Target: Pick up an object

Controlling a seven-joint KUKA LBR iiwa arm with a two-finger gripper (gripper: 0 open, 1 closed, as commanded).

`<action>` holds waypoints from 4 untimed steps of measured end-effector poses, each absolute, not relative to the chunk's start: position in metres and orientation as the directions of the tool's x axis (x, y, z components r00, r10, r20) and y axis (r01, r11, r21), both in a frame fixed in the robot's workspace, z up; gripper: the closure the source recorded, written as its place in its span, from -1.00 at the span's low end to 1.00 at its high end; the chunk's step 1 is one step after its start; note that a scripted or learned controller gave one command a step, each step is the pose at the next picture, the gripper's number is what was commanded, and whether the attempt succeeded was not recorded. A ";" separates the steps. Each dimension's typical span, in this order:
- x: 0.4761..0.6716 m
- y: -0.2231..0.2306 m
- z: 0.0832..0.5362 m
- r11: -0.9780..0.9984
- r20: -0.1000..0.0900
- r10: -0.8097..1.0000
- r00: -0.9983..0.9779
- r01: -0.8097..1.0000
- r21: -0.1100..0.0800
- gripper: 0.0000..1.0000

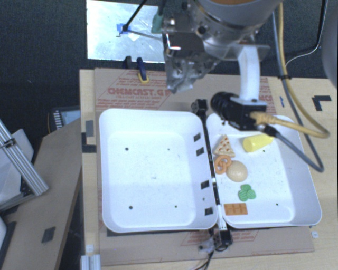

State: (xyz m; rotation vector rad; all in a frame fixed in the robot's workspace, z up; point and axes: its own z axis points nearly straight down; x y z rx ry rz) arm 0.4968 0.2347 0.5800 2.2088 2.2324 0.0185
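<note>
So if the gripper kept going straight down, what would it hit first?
Probably the printed cardboard sheet behind the left bin, not any object; the gripper hangs high, so depth is unclear.

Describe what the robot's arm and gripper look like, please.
The arm is a rounded grey body with an orange band at the picture's top edge. Below it, the gripper is a blocky assembly of bare grey metal. A yellow cable hangs beside the arm.
</note>
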 end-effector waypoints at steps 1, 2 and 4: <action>0.497 0.235 0.580 0.011 0.007 1.000 -0.011 1.000 0.009 -1.00; 0.497 0.235 0.591 0.012 0.009 1.000 -0.012 1.000 0.011 1.00; 0.497 0.235 0.614 0.015 0.012 1.000 -0.015 1.000 0.015 1.00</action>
